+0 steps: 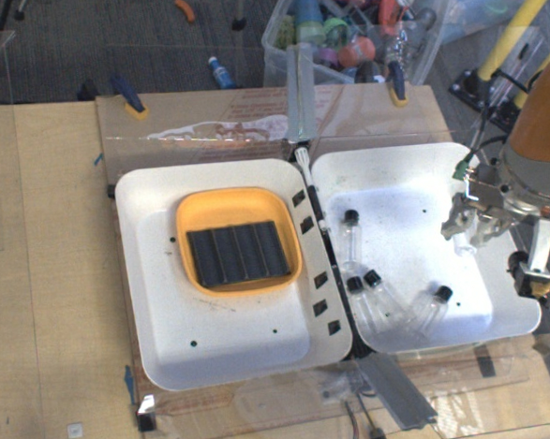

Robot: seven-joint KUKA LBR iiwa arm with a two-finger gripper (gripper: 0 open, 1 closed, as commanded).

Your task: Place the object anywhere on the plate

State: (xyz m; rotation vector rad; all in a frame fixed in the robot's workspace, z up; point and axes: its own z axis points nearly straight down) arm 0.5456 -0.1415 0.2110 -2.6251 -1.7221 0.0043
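Note:
An orange plate lies in the left bin, and a black ribbed block rests flat on it. Several small clear vials with black caps lie in the right bin: one close to the divider, two at the near left, and one towards the near right. My gripper hangs over the right bin's right side, well apart from the vials and far from the plate. Nothing can be made out in its grasp.
A clear tub of colourful toys stands behind the bins. Black clips line the divider between the bins. The arm's orange band and cabling crowd the right edge. Wooden bench surrounds both bins.

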